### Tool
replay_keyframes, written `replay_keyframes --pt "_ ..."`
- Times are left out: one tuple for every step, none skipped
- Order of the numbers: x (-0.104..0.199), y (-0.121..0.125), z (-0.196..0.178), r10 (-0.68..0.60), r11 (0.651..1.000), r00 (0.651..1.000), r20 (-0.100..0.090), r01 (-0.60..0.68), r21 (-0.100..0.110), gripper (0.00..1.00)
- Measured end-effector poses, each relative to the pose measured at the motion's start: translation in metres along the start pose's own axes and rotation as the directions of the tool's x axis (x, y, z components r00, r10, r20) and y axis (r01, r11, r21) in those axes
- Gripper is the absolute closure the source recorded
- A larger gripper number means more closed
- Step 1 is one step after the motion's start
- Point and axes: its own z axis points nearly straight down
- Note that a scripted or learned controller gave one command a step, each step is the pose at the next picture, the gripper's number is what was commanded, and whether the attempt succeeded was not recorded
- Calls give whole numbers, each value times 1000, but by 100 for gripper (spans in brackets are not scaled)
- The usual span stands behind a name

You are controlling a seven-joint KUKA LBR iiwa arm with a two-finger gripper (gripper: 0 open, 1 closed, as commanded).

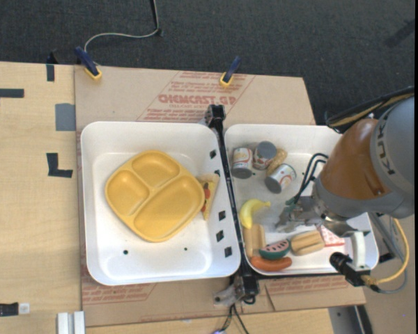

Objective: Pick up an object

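The arm reaches into the right bin [334,134], its fingers [295,214] low among toy food, beside the banana [249,211] and bread roll [307,242]; whether they are open or grip anything I cannot tell. The yellow plate [155,195] lies in the left bin [97,186].
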Motion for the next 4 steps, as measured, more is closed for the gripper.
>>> replay_keyframes --pt "0 0 0 0 1000 1000 0 0 0 0" --pt "12 1 12 13 1000 1000 20 -13 -14 0" --pt "12 1 13 13 1000 1000 19 -13 -14 0" --pt "13 1 13 14 1000 1000 20 -14 -15 0"
